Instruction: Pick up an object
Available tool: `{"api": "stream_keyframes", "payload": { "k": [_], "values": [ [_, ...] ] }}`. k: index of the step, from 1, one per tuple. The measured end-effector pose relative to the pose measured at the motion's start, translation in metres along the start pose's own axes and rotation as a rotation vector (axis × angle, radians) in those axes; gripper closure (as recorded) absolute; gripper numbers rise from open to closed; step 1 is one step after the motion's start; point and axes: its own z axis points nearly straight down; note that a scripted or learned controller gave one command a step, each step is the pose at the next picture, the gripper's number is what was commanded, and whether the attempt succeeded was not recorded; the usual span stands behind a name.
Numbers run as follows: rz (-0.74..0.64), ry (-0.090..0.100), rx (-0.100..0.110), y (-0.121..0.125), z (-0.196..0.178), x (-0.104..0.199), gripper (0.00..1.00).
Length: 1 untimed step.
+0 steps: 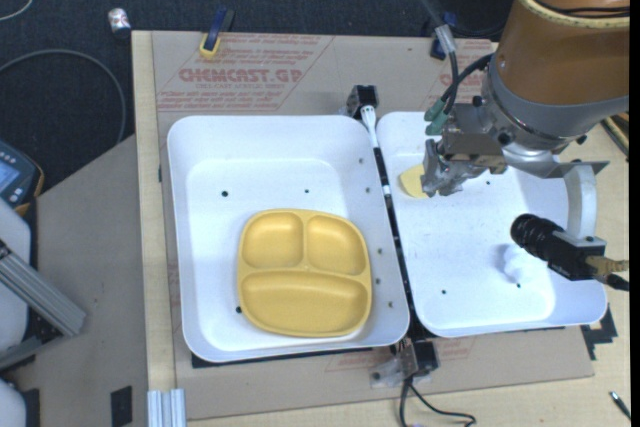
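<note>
Two shallow white plastic bins sit side by side on your cardboard-covered tabletop [250,75], and the grey arm with its orange band [560,35] reaches from the right into the right-hand bin [470,300]. Its jaws are low at that bin's far left corner, beside a small pale yellow flat round piece [410,183] lying close to the wall between the bins. You cannot tell whether they touch it, how far apart they stand, or whether they have hold of anything. A small white lump [512,263] lies well apart, nearer the same bin's front. The left-hand bin [200,155] carries a yellow plastic plate with three compartments [303,272], with nothing near it. You appear to be at the grasp itself, with the lift not yet done. The next move likely calls for a firm close on the thin yellow piece, then a straight rise clear of the dividing wall; a piece this flat may well slip out
</note>
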Motion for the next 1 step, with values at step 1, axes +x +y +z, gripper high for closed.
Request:
{"api": "stream_keyframes", "payload": {
  "k": [1],
  "values": [
    [-0.002, 0.002, -0.020, 0.0028, -0.0177, 0.0008, 1.00]
  ]
}}
